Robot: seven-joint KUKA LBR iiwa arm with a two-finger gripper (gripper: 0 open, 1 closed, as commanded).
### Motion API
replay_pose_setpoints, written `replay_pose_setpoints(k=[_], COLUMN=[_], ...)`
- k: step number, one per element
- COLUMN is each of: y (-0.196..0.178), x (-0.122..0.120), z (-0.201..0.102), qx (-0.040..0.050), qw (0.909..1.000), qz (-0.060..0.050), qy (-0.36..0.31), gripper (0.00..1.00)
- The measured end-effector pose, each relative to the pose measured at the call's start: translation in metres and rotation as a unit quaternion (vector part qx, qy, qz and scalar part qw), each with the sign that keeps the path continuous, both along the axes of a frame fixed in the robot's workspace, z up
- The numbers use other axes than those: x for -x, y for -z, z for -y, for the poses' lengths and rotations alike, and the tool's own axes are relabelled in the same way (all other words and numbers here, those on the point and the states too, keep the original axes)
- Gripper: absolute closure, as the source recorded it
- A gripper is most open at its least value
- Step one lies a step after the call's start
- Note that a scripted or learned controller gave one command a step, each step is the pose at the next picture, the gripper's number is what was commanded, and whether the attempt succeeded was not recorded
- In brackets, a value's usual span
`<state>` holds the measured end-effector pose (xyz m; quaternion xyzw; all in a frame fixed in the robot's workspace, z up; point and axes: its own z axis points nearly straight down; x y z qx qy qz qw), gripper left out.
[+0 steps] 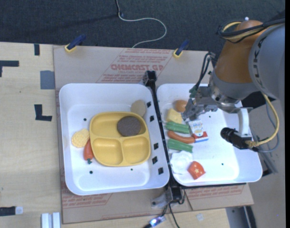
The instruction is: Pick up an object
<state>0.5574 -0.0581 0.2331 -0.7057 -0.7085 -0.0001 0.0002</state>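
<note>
Tool (192,112) sits low in the right white bin (230,172), at 12 o'clock of the small white carton (197,128); finger state: cannot tell. Nothing lifted; pick not yet done.

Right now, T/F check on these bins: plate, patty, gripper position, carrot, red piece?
1. The yellow compartment plate lies in the left white bin. True.
2. The brown round patty sits in the right white bin. False: it sits on the plate.
3. The gripper is over the right bin. True.
4. The orange toy carrot lies on the plate. False: beside its left edge, on the bin floor.
5. The red toy piece lies in the right bin. True.
</note>
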Motion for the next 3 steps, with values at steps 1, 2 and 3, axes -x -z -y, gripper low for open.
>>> replay_pose_setpoints(k=[1,2,3], y=[0.012,0.001,0.004], x=[-0.002,-0.004,0.008], z=[0.008,-0.007,0.003], qx=[0.0008,0.0000,0.0008], qw=[1.0000,1.0000,1.0000], qz=[-0.001,-0.001,-0.001], qy=[0.002,0.001,0.002], gripper=[1.00,1.00,1.00])
